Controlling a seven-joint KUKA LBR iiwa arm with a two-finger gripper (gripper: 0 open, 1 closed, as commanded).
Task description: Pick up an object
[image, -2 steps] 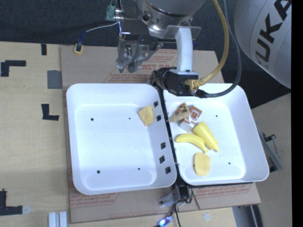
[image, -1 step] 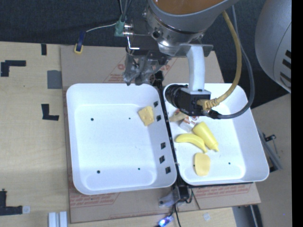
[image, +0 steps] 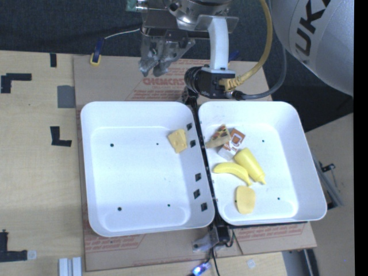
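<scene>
1. i see the gripper (image: 158, 59) raised at the far side, above the cardboard beyond the left bin (image: 95, 154); nothing sits between its fingers, which hang close together with only a thin gap, so i read them as nearly pressed together and empty.
2. the left bin has one yellow wedge (image: 177, 141), near its right wall towards the far end.
3. the right bin (image: 299, 154) holds a banana (image: 232, 171) touching a yellow pepper (image: 250, 165), a pale yellow lump (image: 245, 200) nearer me, and a small brown-and-white cluster (image: 227, 138) at the far side.
4. my pick would be the wedge: it lies alone and is closest to the gripper.
5. it looks like a light, stiff plastic toy, likely smooth and a bit slippery; i'd close across its narrow sides, minding the wall just beside it.
</scene>
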